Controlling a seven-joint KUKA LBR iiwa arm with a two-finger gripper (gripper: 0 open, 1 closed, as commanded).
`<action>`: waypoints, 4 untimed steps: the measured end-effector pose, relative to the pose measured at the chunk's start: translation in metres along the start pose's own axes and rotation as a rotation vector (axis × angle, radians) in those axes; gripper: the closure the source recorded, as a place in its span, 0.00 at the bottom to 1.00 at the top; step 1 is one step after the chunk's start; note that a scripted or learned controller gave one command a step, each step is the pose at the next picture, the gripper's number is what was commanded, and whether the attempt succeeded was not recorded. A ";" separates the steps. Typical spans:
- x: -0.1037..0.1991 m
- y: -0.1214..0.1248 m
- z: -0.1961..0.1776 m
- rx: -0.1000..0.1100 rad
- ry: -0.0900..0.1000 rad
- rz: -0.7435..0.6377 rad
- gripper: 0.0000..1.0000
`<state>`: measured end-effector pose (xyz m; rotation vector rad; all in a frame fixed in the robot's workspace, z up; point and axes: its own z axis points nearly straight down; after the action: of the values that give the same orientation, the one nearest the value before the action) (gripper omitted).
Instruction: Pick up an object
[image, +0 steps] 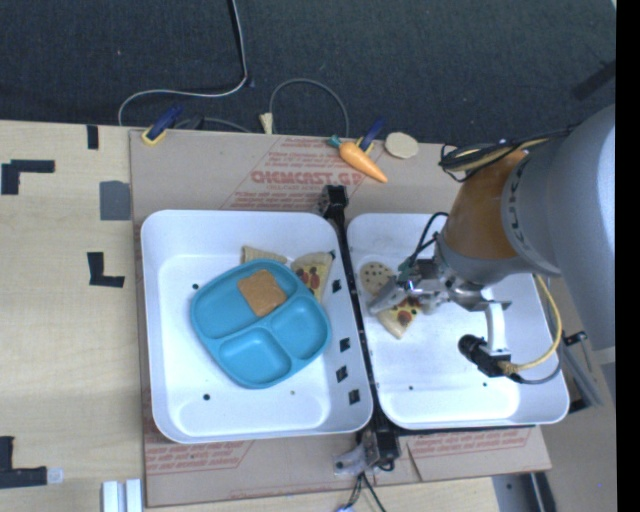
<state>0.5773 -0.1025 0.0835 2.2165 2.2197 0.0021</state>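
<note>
Bench w/ two white bins: gripper (392, 296) sits low in the right bin (450, 400) near its left edge, over a pizza slice (399, 319); can't tell the claw's state tbh.

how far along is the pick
Done: the arm has reached into the right bin and put its tool down at the pizza slice, beside the cookie. In hand: nothing visibly gripped. Left: grasping and lifting.

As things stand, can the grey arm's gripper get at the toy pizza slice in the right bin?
Probably yes. The gripper sits right at the tan pizza slice with red spots on the right white bin floor, and nothing lies over the slice. A round cookie sits close beside it.
</note>
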 end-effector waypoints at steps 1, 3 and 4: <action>0.007 0.051 -0.002 0.002 0.001 -0.001 0.00; -0.017 0.069 -0.003 0.000 0.001 0.000 0.00; -0.017 0.070 -0.013 0.000 -0.002 -0.002 1.00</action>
<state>0.6471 -0.1192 0.0967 2.2139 2.2204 0.0008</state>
